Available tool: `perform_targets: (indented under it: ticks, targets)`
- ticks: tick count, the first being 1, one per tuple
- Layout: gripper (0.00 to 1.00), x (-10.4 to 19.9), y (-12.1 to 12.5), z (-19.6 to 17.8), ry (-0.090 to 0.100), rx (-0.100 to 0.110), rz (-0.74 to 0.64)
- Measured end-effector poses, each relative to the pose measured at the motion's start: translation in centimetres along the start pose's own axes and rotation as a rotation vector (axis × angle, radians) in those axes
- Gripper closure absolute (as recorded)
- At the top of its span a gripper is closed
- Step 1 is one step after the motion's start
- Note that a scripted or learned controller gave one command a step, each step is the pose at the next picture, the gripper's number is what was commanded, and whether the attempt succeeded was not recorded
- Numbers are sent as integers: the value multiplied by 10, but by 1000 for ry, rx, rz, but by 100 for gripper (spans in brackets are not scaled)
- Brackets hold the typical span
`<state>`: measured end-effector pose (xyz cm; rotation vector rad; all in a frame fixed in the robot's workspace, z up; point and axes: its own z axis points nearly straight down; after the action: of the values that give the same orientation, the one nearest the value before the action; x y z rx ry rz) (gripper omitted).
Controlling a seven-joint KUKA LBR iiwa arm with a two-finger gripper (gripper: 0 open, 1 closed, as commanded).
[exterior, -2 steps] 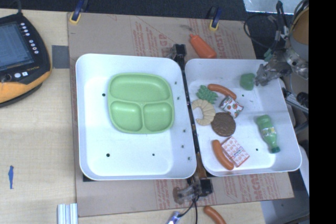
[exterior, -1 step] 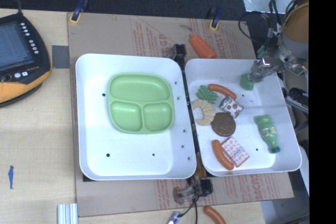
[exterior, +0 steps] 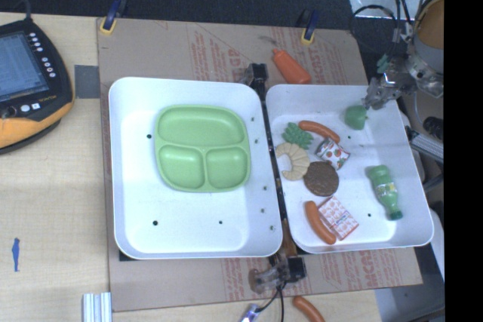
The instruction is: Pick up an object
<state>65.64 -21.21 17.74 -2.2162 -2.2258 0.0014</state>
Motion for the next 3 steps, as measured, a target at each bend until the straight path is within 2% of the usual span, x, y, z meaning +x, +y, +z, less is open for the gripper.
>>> perform_targets:
  ticks: [1,2,3]
  targets:
    - [0,0,-20,-5,0,2,2]
    - [0,0,0,-8,0,0,1]
    - [0,1,-22,1,-1,3,0]
